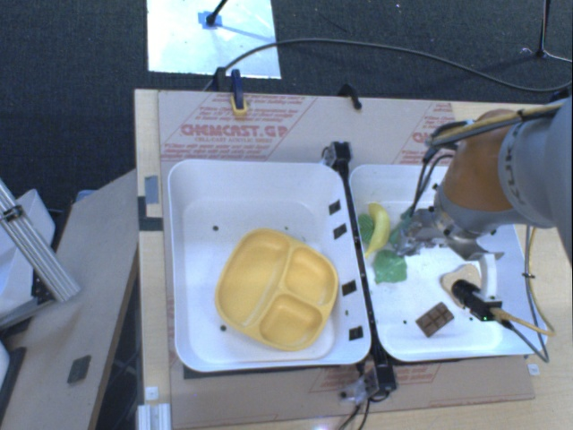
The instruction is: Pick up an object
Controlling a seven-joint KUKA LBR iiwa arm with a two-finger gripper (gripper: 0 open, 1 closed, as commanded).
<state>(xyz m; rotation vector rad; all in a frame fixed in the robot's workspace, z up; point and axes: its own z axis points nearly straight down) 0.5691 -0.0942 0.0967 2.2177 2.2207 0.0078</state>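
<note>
The gripper [407,238] is lowered beside the banana [380,226], its grip state not discernible; the banana, judged light and smooth, is best taken mid-length.

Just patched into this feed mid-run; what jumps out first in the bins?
The yellow divided tray lies alone in the left bin, the biggest and brightest thing there. In the right bin, the grey arm with its orange band hangs over a banana and green pieces, with the pincer low beside them. A brown block lies nearer the front edge.
</note>
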